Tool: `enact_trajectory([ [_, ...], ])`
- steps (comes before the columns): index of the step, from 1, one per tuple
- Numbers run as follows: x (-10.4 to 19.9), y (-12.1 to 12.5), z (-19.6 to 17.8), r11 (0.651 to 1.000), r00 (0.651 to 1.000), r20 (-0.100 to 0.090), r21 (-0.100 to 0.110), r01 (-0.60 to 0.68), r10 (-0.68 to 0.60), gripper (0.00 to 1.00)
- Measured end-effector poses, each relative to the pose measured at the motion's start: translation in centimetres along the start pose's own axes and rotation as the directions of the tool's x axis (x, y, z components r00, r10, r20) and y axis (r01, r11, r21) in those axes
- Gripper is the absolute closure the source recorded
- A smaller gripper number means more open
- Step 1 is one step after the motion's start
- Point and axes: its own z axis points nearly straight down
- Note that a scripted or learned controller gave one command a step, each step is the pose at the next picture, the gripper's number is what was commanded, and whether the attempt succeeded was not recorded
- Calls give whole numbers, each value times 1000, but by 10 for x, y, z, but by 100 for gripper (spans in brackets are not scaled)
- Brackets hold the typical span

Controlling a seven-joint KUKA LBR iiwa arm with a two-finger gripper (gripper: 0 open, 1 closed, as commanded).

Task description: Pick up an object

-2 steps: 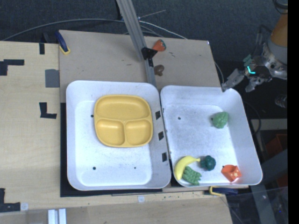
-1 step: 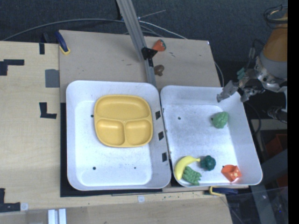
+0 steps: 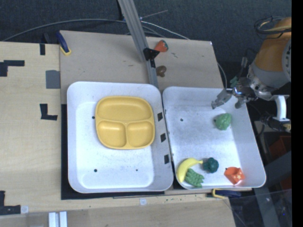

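- From the camera above the bench: the gripper (image 3: 229,98) hangs over the far right part of the right bin (image 3: 189,141), its two fingers spread apart with nothing between them.
- The closest object is a light green lump (image 3: 222,121), lying just beside and below the fingers, apart from them.
- At the near edge of the same bin lie a banana (image 3: 185,167), a green leafy piece (image 3: 194,178), a dark green ball (image 3: 210,164) and an orange-red piece (image 3: 234,175).
- The left bin (image 3: 80,141) bears a yellow divided plate (image 3: 125,122).
- I judge this is the approach step: nothing is grasped yet.
- The next move, I think, asks the arm to shift over the lump, go down and close on it.
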Motion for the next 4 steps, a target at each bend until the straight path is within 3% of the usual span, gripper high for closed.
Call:
enact_trajectory([
  [1,0,-1,64,1000,1000,1,-2,0,0,0],
  [2,0,0,51,1000,1000,1,-5,1,-1,100],
  [4,6,7,-47,1000,1000,1,-11,-1,1,100],
])
